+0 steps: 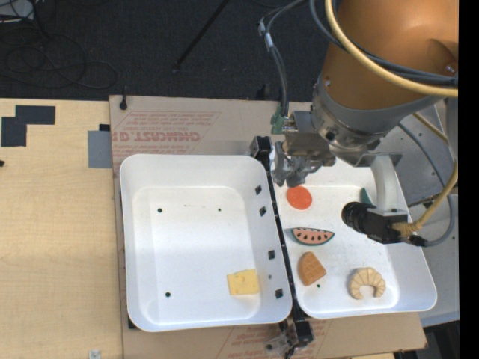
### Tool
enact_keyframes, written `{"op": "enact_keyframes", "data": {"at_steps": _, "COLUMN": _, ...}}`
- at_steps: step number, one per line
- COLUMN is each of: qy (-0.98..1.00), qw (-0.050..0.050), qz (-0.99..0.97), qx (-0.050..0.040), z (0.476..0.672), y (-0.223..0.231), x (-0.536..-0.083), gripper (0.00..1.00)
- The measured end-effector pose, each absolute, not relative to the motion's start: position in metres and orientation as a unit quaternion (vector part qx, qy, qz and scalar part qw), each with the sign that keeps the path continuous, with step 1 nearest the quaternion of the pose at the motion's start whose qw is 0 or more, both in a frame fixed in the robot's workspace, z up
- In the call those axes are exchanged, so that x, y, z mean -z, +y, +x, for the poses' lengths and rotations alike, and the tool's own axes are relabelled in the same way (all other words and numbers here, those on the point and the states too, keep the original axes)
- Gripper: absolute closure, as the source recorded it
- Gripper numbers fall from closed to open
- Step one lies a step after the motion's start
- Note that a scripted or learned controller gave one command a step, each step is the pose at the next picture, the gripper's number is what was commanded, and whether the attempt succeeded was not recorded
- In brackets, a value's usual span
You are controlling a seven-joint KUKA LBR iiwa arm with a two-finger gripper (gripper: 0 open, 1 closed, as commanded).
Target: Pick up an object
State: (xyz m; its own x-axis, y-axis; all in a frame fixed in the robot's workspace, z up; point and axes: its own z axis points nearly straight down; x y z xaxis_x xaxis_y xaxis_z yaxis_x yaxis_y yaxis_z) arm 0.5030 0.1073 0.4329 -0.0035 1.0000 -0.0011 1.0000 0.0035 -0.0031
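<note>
A pale wooden bench [52, 223] is seen from above, and a sheet of brown cardboard [187, 129] is laid on it under two white bins. The grey and orange arm [389, 43] is reached in from the right side of the view and hangs over the far part of the right bin [337, 193]. The left bin [187, 238] is placed just beside it, so that their walls are touching along the middle. The tool [290, 169] is held over the far left corner of the right bin, very near to this shared wall; whether it is released or clenched cannot be told from this angle, and nothing is seen to be carried in it. In the right bin a croissant [367, 283] is lying at the near side, a watermelon slice [312, 235] in the middle, and a brown bread piece [310, 268] just in front of the slice. A yellow cheese piece [243, 283] is lying alone in the left bin. The red disc [300, 197], the smallest thing, is found just beside the tool, and it is judged to be the thing most likely aimed at. From here, the shared wall could be struck if the tool is lowered straight down. The disc looks flat and low, so it could be missed or pushed aside, and the tool could be closed on nothing.
</note>
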Motion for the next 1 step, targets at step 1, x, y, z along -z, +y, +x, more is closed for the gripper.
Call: {"op": "enact_keyframes", "data": {"at_steps": 1, "qy": -0.709, "qw": -0.001, "qz": -0.705, "qx": 0.0045, "z": 0.4749, "y": 0.1549, "x": -0.5442, "gripper": 1.0}}
